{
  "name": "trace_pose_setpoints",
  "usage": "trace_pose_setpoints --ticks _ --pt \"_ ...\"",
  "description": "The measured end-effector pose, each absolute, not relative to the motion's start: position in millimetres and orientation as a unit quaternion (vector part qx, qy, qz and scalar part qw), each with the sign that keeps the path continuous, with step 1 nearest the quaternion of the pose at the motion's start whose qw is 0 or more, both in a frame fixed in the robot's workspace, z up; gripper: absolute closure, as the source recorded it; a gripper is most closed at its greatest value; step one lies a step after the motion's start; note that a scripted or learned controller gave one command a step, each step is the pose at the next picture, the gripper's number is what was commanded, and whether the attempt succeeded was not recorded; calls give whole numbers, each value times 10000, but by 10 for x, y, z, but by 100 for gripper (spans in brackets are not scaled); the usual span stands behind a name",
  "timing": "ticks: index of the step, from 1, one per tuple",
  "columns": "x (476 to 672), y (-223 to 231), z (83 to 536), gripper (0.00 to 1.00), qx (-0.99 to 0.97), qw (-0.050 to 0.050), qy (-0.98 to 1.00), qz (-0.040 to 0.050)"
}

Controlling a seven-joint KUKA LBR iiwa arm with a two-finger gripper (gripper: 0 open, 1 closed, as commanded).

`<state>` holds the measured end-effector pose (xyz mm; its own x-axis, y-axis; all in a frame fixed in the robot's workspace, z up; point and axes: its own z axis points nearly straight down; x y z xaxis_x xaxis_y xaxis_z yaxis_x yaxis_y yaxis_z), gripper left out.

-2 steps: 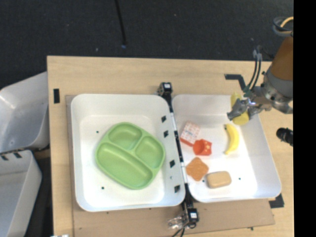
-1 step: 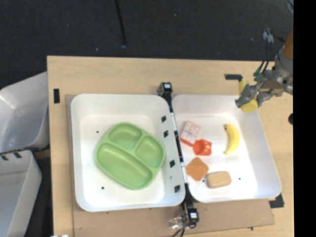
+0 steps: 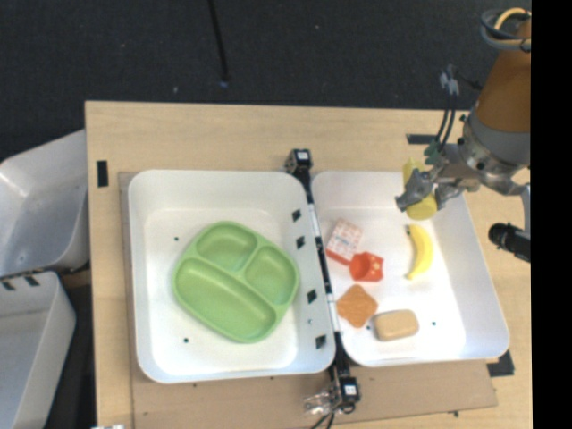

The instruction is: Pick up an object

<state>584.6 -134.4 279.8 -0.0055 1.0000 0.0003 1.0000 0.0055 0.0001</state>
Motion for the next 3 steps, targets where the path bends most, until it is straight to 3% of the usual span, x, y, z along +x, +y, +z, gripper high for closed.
trace_pose_setpoints --ticks 1,3 --pt "5698 -830 2824 100 -7049 1 -7093 -3" --pt "5610 76 2759 100 -7051 2 -7091 -2"
